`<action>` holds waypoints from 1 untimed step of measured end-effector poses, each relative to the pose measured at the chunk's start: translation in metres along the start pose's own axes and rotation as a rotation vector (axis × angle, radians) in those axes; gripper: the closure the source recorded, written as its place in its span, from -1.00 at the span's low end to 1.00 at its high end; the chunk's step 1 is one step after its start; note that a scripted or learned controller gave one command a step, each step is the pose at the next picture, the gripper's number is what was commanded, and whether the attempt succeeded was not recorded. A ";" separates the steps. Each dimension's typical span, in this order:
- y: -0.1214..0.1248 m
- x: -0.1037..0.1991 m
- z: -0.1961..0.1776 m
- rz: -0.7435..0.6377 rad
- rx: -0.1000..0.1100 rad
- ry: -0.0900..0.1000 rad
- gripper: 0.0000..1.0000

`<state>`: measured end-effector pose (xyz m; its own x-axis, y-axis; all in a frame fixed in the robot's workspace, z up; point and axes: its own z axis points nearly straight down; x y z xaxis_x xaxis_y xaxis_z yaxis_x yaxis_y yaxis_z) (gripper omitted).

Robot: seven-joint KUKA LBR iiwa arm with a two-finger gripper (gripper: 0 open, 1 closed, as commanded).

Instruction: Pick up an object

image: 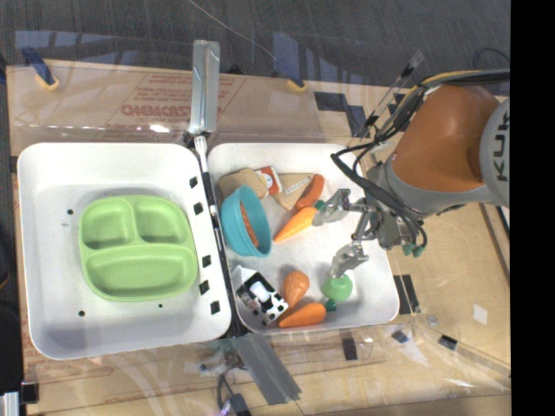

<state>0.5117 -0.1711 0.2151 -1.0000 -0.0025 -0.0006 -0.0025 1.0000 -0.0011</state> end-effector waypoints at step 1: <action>0.027 0.014 0.123 0.275 -0.002 0.002 -1.00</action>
<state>0.4981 -0.1443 0.0917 -0.9630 0.2694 0.0009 0.2694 0.9630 0.0008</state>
